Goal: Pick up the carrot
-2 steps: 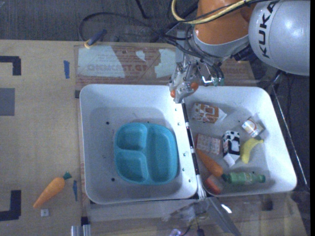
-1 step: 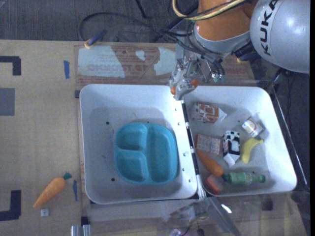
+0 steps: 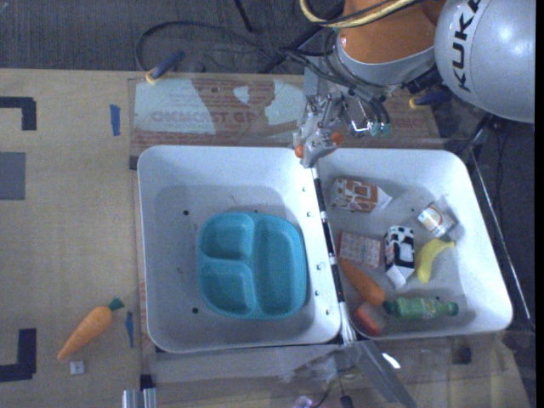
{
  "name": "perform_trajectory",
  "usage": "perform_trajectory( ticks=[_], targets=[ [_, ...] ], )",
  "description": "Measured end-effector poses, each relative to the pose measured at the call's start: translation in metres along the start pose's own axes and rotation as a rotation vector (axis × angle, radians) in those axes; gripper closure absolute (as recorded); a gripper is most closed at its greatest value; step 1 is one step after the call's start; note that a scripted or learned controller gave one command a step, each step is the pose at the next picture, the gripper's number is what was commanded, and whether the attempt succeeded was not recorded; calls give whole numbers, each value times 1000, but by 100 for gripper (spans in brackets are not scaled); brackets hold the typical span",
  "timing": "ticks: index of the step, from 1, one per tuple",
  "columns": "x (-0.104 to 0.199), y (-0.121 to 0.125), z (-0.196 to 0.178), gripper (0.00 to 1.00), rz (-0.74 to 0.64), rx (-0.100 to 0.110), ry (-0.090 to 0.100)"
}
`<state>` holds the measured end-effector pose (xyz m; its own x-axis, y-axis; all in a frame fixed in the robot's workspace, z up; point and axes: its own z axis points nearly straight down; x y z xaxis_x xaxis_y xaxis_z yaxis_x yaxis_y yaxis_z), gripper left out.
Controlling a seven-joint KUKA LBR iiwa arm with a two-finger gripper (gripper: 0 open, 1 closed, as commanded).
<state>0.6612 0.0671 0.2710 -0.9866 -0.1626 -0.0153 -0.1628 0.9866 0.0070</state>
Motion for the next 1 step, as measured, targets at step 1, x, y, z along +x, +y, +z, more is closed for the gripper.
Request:
perform_trajectory(
  ticks=[1],
  targets=[
    [9,41,46,100,-105,4,14]
  ],
)
